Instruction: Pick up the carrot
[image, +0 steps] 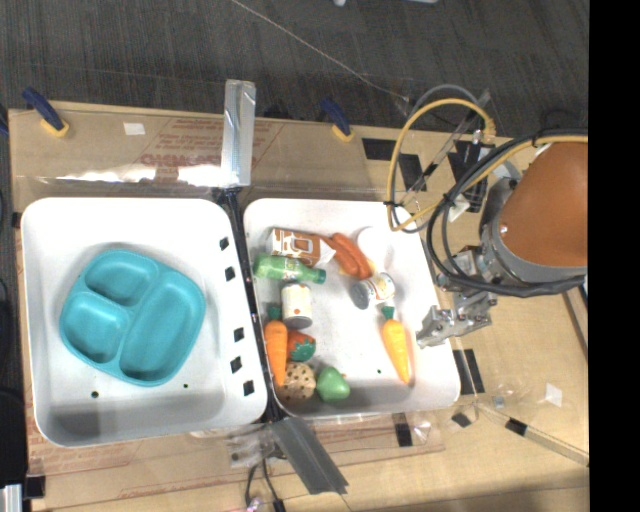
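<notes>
Orange carrot is seen lying in right bin, near its right wall, leafy end toward a small can. Gripper is positioned just beside carrot, over bin's right rim; grip state can't be told. A second carrot lies by the left wall.

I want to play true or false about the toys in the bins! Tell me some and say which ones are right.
1. The blue tray sits in the left bin. True.
2. The end effector is holding a carrot. False: it hangs at the right bin's right edge, with nothing seen between its fingers.
3. Two carrots lie in the right bin. True: one near the right side, one by the left wall.
4. The green bottle is on the blue tray. False: it lies in the right bin.
</notes>
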